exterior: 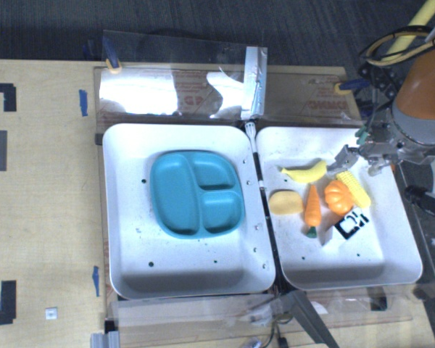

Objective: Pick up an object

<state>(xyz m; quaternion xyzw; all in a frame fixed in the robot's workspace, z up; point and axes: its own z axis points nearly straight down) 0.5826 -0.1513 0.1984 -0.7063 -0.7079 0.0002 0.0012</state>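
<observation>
Nearest, a black-and-white tag (350, 223) lies below-left of the fingers (354, 155), beside an orange pepper (338, 196), carrot (312, 207), corn (357, 190), banana (306, 172) and yellow lump (286, 203). Whether the fingers are spread or closed, I cannot tell; they hover over the right bin (391, 263).

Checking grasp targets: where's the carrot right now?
In the camera view, the carrot lies in the right bin, between the pale yellow piece on its left and the orange fruit on its right, below the banana.
</observation>
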